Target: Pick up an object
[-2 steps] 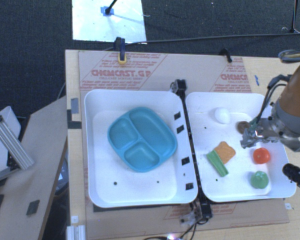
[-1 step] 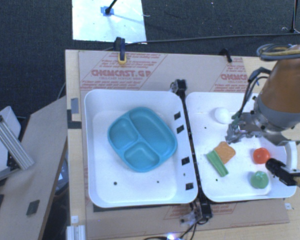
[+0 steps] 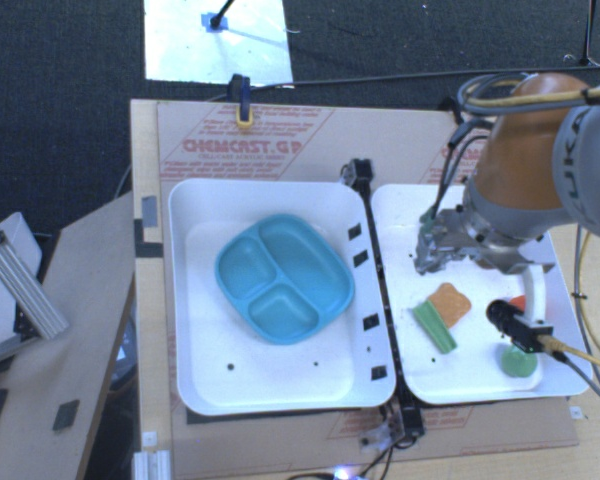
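— Gripper [image 3: 427, 253] position?
— Over the right bin [image 3: 400, 228], in its upper left part. Open or closed, I cannot tell (too blurred there).
— Things to pick?
— Orange piece [image 3: 450, 301] just below the gripper, green stick [image 3: 434, 326] just beside that piece, green lump [image 3: 518, 360] near the bin's lower right corner.
— Left bin [image 3: 205, 368]?
— Blue plate [image 3: 280, 278], three compartments, lying flat.

Two shallow white bins sit on the counter [image 3: 280, 133]: a left bin [image 3: 205, 368] and a right bin [image 3: 400, 208]. There is one blue divided plate [image 3: 283, 278], one orange piece [image 3: 450, 301], one green stick [image 3: 434, 327], one green round lump [image 3: 518, 361] and one small red bit [image 3: 518, 303].
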`<act>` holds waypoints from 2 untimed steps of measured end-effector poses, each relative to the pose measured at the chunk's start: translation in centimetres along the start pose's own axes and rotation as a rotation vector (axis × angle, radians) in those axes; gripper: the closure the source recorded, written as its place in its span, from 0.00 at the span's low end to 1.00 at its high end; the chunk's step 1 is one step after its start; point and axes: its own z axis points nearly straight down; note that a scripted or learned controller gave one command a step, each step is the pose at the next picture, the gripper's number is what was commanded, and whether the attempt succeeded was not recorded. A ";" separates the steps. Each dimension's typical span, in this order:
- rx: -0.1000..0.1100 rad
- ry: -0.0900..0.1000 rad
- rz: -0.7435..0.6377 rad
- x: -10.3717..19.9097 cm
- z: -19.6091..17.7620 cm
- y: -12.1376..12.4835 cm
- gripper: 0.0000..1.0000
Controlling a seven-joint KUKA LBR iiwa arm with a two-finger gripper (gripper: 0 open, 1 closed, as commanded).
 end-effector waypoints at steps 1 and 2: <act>0.000 0.000 0.001 4.0 0.1 1.8 1.00; 0.000 0.000 0.000 9.3 1.2 3.5 1.00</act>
